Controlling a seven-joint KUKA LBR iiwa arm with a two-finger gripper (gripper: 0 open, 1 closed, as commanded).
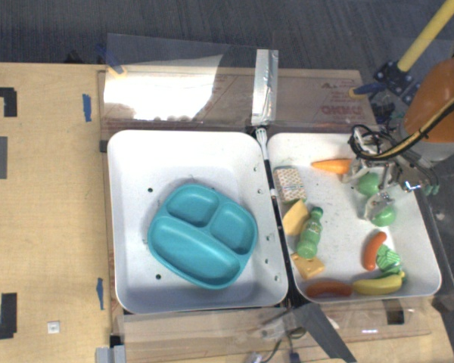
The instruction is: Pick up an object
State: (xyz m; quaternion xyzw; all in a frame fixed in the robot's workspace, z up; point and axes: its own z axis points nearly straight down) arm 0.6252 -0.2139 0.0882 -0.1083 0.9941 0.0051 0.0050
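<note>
Currently gripper (376,190) sits low in right bin (431,255) by green pieces (372,195); finger state and any hold: cannot tell. Advise confirming a firm grasp before lifting straight up.

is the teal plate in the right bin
No, the teal divided plate lies in the left bin.

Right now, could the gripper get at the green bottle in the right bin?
Probably yes. The green bottle lies in the right bin with open space above it; the gripper hovers over the same bin, to the bottle's right. The yellow piece touching it could crowd a grasp.
</note>
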